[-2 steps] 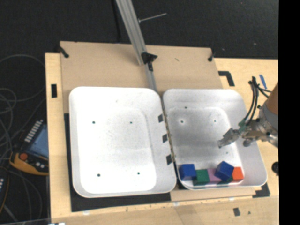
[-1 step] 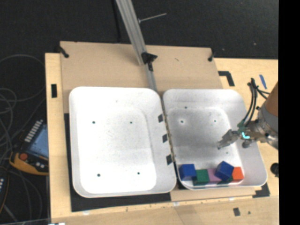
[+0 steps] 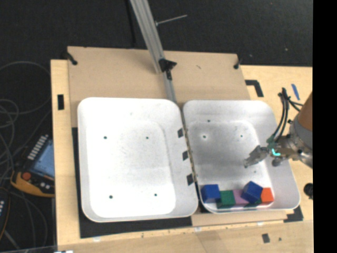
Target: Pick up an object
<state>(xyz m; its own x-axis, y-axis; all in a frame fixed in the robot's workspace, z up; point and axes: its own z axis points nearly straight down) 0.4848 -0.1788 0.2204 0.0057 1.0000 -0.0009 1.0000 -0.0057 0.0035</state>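
Note:
Several small blocks lie along the near wall of the right bin [image 3: 226, 109]: a blue block [image 3: 210, 192], a green block [image 3: 227, 198], a pale purple block [image 3: 240, 197], a second blue block [image 3: 253, 191] and an orange block [image 3: 267, 195]. My gripper [image 3: 267, 158] hangs over the right side of that bin, above and a little behind the second blue and orange blocks. Its fingers [image 3: 256, 156] are spread open with nothing between them. A small green light glows at the wrist.
The left bin [image 3: 131, 157] sits beside the right one, joined by dark clips along the shared edge. A metal rail [image 3: 150, 30] slants in from the top toward the bins. Cables and a handheld pendant [image 3: 37, 165] lie off the bench at left.

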